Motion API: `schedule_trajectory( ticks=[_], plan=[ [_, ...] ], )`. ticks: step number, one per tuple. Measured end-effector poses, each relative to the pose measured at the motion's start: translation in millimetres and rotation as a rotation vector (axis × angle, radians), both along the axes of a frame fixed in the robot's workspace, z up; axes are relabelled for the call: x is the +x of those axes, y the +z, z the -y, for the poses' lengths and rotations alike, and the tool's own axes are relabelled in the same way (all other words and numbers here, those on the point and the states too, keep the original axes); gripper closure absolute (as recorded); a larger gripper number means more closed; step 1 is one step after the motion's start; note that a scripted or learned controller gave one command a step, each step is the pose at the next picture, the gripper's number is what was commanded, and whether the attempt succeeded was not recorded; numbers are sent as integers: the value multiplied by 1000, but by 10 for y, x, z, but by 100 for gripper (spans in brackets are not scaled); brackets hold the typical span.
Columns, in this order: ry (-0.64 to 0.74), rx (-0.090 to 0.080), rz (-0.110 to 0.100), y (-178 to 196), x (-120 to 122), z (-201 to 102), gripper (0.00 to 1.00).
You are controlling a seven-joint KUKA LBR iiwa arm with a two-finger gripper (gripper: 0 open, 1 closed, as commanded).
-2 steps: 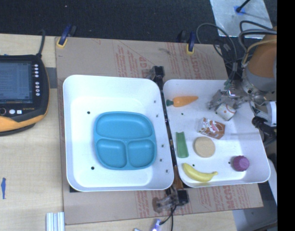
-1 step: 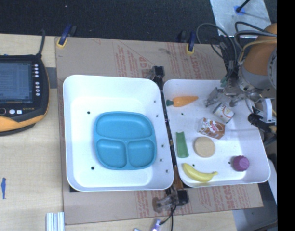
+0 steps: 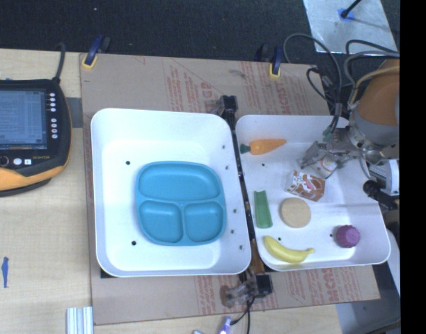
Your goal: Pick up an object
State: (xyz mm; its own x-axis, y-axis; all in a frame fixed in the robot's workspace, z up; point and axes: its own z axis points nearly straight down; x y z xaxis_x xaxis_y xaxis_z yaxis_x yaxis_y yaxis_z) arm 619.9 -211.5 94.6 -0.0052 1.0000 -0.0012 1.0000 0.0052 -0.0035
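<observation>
TOOL: tool point(image 3: 323, 157) low in right bin point(image 3: 366, 256) — finger state cannot be told | TARGET: likely the wrapped snack point(image 3: 307, 184), just below-left of tool, long axis slanted | NEXT: short shift toward lower left, then descend.

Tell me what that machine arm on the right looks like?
The arm is bulky and rounded, grey with a broad orange band near its wrist. Black cables loop behind it. At its tip sits the end effector, a small cluster of thin grey metal parts, over the right white bin.
</observation>
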Motion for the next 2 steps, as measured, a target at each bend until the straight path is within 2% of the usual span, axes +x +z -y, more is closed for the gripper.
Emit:
schedule_trajectory(
  ticks=[1, 2],
  plan=[
    [2, -1, -1, 106, 1, 8, 100],
    [0, 1, 3, 1514, 355, -658, 100]
  ],
)
